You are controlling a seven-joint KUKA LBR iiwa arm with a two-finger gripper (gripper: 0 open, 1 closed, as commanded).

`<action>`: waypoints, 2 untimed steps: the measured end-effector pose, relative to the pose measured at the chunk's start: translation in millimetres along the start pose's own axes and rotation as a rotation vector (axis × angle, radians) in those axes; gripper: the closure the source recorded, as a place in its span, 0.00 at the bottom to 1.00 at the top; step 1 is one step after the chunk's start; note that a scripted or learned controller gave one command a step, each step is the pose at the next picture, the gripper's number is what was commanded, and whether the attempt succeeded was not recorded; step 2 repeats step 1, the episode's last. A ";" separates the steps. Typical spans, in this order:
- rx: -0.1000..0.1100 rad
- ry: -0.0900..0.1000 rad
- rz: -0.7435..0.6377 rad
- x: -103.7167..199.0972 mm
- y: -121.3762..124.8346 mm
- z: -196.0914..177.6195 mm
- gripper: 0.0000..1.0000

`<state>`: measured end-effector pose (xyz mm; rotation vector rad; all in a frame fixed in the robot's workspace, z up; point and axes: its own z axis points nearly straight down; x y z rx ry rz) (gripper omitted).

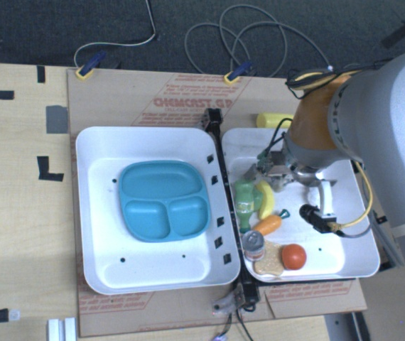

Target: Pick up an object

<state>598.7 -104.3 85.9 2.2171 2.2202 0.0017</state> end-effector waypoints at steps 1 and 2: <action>0.000 0.000 0.000 0.1 0.3 -9.6 1.00; 0.000 0.000 0.000 0.1 0.3 -9.6 1.00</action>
